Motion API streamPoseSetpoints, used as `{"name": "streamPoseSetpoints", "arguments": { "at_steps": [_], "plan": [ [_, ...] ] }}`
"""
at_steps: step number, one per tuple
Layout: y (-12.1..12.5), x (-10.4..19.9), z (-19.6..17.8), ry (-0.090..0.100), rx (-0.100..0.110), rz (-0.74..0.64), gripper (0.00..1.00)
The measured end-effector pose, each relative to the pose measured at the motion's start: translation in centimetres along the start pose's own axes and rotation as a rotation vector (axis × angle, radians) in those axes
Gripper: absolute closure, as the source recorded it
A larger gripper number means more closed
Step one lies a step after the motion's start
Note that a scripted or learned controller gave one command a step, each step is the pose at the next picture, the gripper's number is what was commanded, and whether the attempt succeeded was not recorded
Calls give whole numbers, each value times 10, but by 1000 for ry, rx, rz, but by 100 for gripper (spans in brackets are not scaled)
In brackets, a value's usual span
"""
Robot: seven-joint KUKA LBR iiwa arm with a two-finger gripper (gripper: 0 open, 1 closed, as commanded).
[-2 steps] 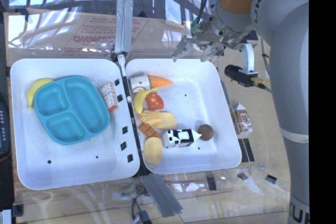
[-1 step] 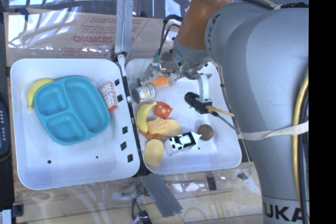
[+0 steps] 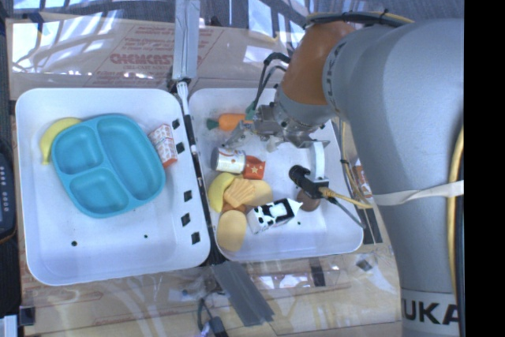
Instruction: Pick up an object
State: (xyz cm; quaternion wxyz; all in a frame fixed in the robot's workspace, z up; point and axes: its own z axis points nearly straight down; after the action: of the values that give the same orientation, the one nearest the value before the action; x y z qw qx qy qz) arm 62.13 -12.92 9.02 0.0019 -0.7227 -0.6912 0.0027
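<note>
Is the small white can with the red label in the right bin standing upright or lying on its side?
On its side. The small white can with the red label lies lengthwise on the right white bin's floor.

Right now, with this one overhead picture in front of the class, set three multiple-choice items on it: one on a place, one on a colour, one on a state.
1. Where does the blue divided tray lie?
A. In the left bin
B. In the right bin
C. On the cardboard behind the bins

2. What colour is the curved fruit tucked at the tray's far-left edge?
A. Red
B. Yellow
C. Green

3. How does the small white can in the right bin lie?
A. Upright on its base
B. Tipped on its side
C. Stacked on the tray

Answers: 1 A, the tray fills the middle of the left bin. 2 B, the banana shape is plainly yellow. 3 B, its round end faces sideways.
</note>
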Motion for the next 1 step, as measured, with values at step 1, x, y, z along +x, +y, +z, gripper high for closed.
{"name": "streamPoseSetpoints", "arguments": {
  "at_steps": [1],
  "plan": [
    [36, 2, -42, 0, -7, -159, 0]
  ]
}}
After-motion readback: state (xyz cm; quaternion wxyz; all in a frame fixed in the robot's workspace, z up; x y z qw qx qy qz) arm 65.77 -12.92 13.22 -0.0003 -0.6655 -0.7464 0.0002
